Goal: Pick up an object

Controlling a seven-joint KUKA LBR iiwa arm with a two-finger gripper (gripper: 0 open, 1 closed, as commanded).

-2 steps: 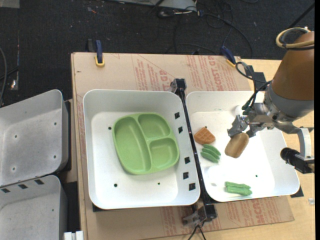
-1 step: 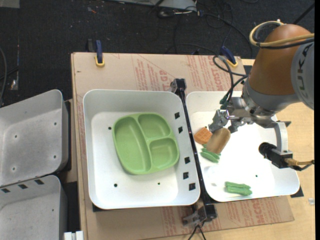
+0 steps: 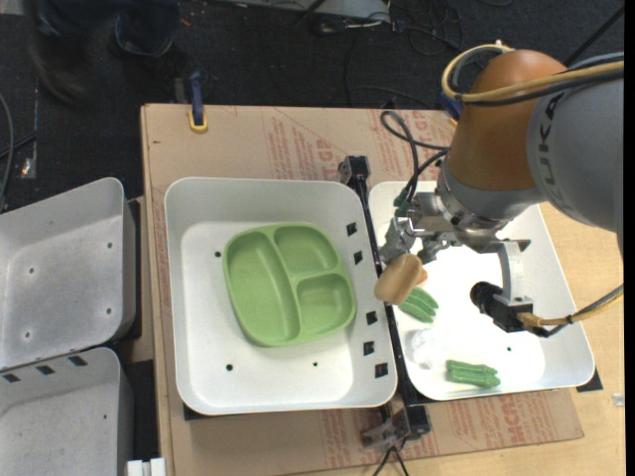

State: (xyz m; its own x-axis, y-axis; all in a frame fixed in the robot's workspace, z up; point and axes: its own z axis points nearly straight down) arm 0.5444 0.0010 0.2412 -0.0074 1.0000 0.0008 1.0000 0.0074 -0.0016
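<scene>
Gripper (image 3: 410, 254) hangs just right of the green plate (image 3: 290, 284), over the seam between the two bins. Fingers are narrow and pinch the top end of a tan piece (image 3: 399, 281). That's the task's thing: in hand, not lying in a bin. It hangs tilted, with its lower end toward the plate, across the rim of the left bin (image 3: 177, 296). It reads as held clear of the floor. The tilt is probably because the grip is at one end, so the weight tips it.

Tan piece is stubby, rounded and matte, like a cork or a bread-roll toy. Likely light. The grip looks shallow, so slip is a risk. The pick looks about done if it holds.

The plate is pale green plastic, smooth, with three compartments and rounded corners. It lies flat mid-bin, probably just a fixed distractor.

Right of the plate, just past the tan piece, a green ribbed piece (image 3: 419, 303), pod-shaped, lies on the floor of the right bin (image 3: 544, 266). Further right of the plate and lower is a second green piece (image 3: 471, 373), knobbly and flat. The two lie apart, loose and untouched, seemingly scattered as spare targets.

Bins are shallow, white, hard and smooth, with sloped walls.
</scene>
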